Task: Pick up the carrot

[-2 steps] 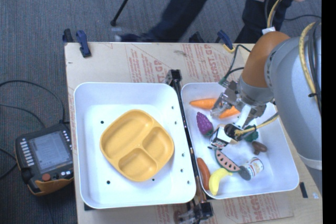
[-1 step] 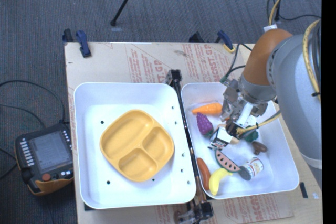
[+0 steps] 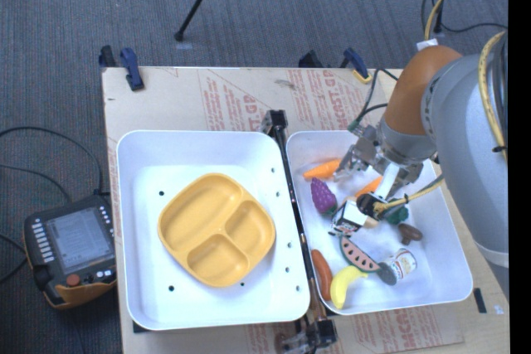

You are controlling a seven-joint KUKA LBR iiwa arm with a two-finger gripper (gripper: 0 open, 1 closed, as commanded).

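Note:
The carrot (image 3: 321,171), orange and lying flat, is in the right bin (image 3: 448,261) near its back left corner. My gripper (image 3: 368,168) hangs just to the right of the carrot, low over the bin, with the grey arm behind it. A second small orange piece (image 3: 368,187) peeks out right under the gripper; I cannot tell whether it is gripped.
A purple eggplant (image 3: 323,196) lies just in front of the carrot. Farther forward are a watermelon slice (image 3: 358,249), a banana (image 3: 344,284), a red sausage (image 3: 322,264), a small can (image 3: 404,264) and a brown piece (image 3: 410,233). The left bin (image 3: 141,178) holds a yellow divided plate (image 3: 216,229).

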